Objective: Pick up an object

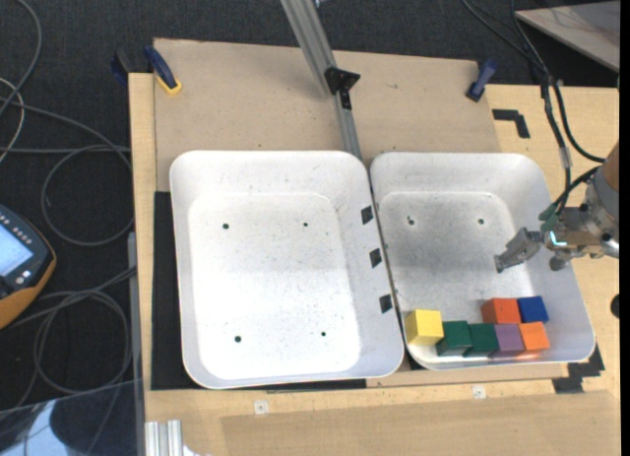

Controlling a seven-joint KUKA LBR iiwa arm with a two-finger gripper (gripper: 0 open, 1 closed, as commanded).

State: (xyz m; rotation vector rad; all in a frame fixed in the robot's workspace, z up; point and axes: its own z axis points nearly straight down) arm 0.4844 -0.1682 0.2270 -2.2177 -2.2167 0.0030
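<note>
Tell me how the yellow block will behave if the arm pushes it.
The yellow block looks rigid and flat-faced, so it should slide, not roll. It lies beside a green block near the right bin's front wall, so a push may jam it there.

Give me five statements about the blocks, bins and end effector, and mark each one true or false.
1. The blocks sit in the right bin. True.
2. The yellow block lies in the left bin. False: it is in the right bin, at the row's left end.
3. The end effector grips the blue block. False: it hovers above the blocks, apart from them.
4. An orange block sits beside the purple block. True.
5. The blocks cluster at the right bin's far edge. False: near edge.
</note>
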